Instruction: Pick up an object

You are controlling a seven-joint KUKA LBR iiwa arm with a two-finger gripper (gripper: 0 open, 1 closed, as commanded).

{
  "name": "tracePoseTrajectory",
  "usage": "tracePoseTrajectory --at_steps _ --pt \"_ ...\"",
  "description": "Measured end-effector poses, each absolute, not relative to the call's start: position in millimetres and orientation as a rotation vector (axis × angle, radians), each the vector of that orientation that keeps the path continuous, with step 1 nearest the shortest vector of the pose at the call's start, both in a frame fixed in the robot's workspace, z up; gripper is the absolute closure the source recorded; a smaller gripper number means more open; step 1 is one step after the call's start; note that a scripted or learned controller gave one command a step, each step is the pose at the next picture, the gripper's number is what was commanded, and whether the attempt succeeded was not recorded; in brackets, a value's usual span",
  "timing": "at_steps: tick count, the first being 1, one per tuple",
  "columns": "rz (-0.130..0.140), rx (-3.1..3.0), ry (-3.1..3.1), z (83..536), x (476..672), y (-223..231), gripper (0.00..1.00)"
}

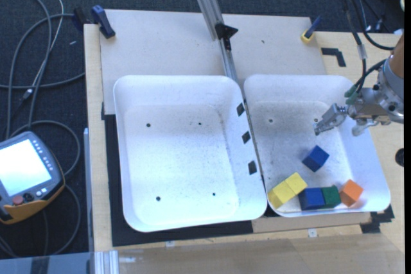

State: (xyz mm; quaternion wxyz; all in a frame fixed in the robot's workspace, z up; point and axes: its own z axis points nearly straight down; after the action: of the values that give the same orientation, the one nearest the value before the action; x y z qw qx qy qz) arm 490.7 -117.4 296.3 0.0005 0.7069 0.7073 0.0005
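The gripper (340,122), fingers spread and holding nothing, hovers just above the lone blue cube (315,158); best to centre over it, descend straight, then close.

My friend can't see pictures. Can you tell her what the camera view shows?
A grey robot arm reaches in from the right, its gripper above the right white bin, holding nothing visible. In that bin a blue block lies alone, with yellow, blue, green and orange blocks along the near edge. The left white bin sits beside it.
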Motion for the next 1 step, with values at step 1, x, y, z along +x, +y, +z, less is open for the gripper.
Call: tracePoseTrajectory --at_steps 1 --pt "-0.008 2.231 2.222 152.4 504.3 -208.8 0.0"
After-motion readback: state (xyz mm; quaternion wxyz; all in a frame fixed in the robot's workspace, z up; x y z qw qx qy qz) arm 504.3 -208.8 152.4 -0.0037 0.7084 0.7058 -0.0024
